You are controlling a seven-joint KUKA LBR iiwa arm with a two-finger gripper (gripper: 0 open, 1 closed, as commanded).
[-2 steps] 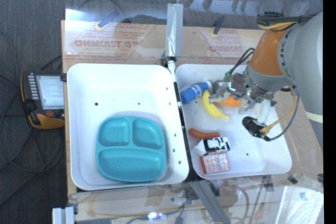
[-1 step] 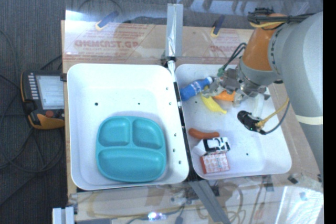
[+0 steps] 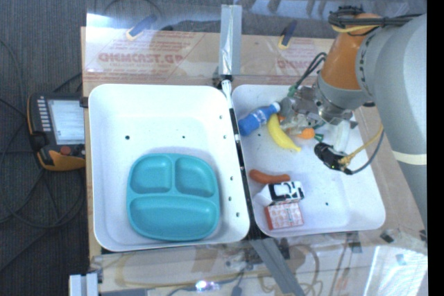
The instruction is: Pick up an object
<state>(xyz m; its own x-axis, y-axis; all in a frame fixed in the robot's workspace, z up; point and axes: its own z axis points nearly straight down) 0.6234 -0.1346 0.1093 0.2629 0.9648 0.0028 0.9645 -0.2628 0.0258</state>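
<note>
Two white bins side by side on the surface. Left bin holds a teal divided plate, lying flat toward its near side.

Right bin holds the loose items: a blue bottle on its side near the far left corner, a yellow banana just beside it, an orange-red sausage-shaped piece nearer the middle, a small black-and-white toy car just below that, and a red-and-white packet at the near edge (label unreadable).

Arm enters from the right, orange band above the wrist. The jaws sit low over the right bin's far part, close beside the banana's right end. Whether they are released or clenched cannot be told; cabling crowds the spot.
</note>
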